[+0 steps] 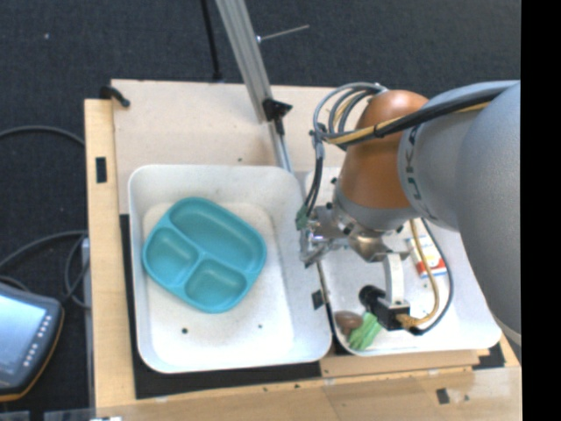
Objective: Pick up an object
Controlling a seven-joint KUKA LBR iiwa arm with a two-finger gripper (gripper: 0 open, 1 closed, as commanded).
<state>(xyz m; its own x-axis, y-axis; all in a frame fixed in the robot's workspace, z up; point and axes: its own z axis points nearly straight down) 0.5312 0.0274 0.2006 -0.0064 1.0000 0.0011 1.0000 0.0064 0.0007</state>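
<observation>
A teal divided plate (pixel 204 253) lies in the left bin (pixel 289 323). In the right bin (pixel 465 318), a green object (pixel 366 331) and a small brown object (pixel 348 320) rest at the near left corner. A white item with red and orange marks (pixel 428 261) lies further right, partly under the arm. My gripper (pixel 361 248) hangs over the right bin's left half, below the orange wrist band (pixel 377 160), and sits above and just behind the green and brown objects. The wrist hides what lies directly beneath it.
An aluminium post (pixel 250 55) slants up behind the bins. The wall between the two bins (pixel 317 279) runs right beside the gripper. The grey arm (pixel 473 165) covers the right bin's far right part. A tablet (pixel 22 331) lies off the bench at the left.
</observation>
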